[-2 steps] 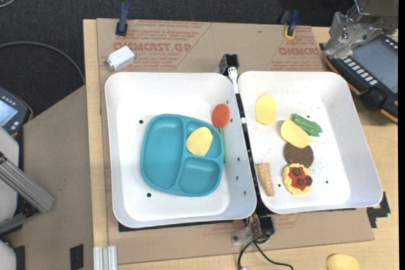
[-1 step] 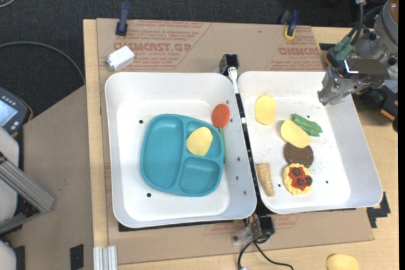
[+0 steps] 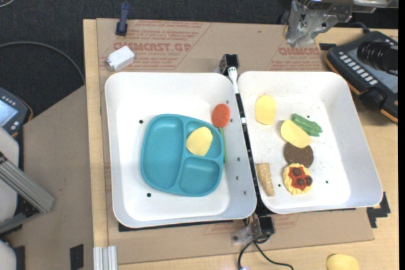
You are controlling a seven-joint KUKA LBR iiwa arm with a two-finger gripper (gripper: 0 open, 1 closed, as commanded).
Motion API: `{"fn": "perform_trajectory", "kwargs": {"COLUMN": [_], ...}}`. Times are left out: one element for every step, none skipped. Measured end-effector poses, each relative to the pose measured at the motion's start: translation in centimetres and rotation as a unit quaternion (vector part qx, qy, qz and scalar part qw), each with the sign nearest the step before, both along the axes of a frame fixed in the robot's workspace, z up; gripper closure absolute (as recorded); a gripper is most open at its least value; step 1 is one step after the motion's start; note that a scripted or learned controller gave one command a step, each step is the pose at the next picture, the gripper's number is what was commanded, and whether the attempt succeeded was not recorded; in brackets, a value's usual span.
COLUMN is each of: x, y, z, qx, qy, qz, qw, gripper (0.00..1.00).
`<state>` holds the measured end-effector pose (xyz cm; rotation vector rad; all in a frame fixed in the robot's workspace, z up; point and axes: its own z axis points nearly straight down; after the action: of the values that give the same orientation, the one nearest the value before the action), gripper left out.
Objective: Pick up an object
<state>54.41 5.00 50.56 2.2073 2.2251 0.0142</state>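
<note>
Grey two-finger gripper (image 3: 302,28) parked above the right white bin's (image 3: 354,136) far rim holding nothing, can't tell its aperture; candidate yellow oval toy piece (image 3: 266,109) sits alone near the left wall, so a descent risks clipping that wall and missing.
</note>
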Motion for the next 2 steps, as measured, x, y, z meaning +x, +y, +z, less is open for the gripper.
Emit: {"fn": "perform_trajectory", "kwargs": {"x": [-3.9, -6.5], "y": [-2.8, -2.0], "z": [-7.8, -4.5], "qx": [-0.0009, -0.0001], "qy": [0.010, 0.003], "qz": [-0.006, -0.003], "qw": [0.9999, 1.0000], "gripper": [1.00, 1.00]}}
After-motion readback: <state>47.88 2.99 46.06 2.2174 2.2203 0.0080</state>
